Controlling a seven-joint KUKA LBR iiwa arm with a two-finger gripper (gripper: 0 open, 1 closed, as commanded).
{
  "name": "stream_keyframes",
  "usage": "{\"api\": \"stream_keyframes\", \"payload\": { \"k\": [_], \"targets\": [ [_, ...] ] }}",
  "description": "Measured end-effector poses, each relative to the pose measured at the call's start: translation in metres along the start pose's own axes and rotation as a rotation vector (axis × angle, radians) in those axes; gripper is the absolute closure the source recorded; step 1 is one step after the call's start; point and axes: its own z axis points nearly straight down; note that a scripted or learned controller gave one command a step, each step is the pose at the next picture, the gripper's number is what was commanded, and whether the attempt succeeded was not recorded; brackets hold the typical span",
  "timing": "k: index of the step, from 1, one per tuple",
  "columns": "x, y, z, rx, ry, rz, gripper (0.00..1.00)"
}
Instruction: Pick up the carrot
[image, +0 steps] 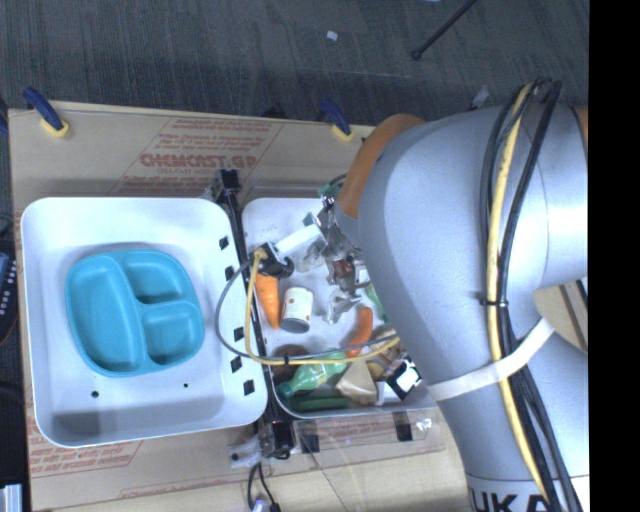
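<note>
The carrot (267, 298) is an orange tapered piece lying near the left wall of the right bin (262, 216), pointing toward the front. My gripper (339, 292) hangs over the middle of that bin, to the right of the carrot and apart from it. A white cup (295, 308) lies between the two. The big grey arm covers the bin's right side.
A smaller orange piece (361, 325) lies just below and right of the gripper. Green items (318, 378) and a tan piece (358, 384) crowd the bin's front. A yellow cable (300, 355) loops across it. The left bin (60, 225) holds a blue divided tray (135, 310).
</note>
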Motion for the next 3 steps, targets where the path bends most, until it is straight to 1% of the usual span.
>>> {"api": "stream_keyframes", "payload": {
  "k": [1, 2, 3],
  "targets": [
    [0.0004, -0.0019, -0.0101, 0.009, -0.005, -0.007, 1.0],
    [0.0004, -0.0022, -0.0097, 0.01, -0.006, -0.008, 0.0],
    [0.0005, -0.0034, -0.0195, 0.017, -0.01, -0.014, 1.0]
  ]
}}
